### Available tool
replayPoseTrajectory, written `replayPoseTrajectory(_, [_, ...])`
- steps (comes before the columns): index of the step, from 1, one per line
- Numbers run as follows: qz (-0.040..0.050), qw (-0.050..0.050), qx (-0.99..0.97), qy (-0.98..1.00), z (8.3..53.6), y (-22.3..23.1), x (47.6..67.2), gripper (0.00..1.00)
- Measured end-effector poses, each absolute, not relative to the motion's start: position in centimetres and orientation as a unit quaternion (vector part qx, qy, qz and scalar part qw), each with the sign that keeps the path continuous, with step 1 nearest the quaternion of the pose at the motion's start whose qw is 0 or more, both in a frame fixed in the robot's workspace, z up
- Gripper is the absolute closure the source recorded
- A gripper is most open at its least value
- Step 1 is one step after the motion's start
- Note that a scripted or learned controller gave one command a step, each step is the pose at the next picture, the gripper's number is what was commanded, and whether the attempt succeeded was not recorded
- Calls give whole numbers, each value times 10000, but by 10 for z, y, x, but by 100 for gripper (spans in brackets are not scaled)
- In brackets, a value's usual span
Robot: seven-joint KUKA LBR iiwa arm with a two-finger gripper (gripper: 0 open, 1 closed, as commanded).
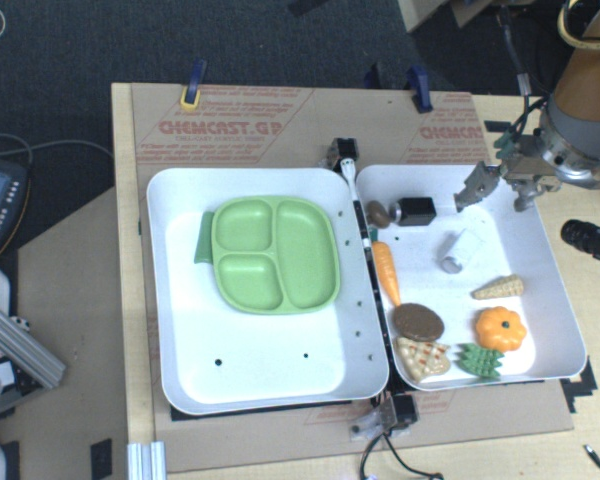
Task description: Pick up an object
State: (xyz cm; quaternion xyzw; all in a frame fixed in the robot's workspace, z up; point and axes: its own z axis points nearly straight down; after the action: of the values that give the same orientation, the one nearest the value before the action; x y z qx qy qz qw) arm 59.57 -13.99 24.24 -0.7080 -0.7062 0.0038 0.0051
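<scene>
carrot (385, 272): orange, tapered, long axis running top-to-bottom along right bin's (540, 268) left wall | gripper (500, 190): upper right, fingers spread, holding nothing

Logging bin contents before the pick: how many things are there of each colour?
Green: 2, divided plate, leafy piece
Orange: 2, carrot, pumpkin
Brown or tan: 4
Black: 1
Pale grey: 1
Total: 10

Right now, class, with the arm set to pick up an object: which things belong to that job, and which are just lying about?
Belongs to the job:
gripper
carrot
pumpkin
cookie
black block

Just lying about:
green plate in the left bin
blue clamp
yellow clamp
</scene>
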Motion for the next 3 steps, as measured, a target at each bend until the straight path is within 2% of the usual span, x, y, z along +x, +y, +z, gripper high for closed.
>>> replayPoseTrajectory(1, [-2,-4,-7070,-7072,250,-140,598,0])
replayPoseTrajectory(3, [15,26,-7067,-7076,159,-126,604,0])
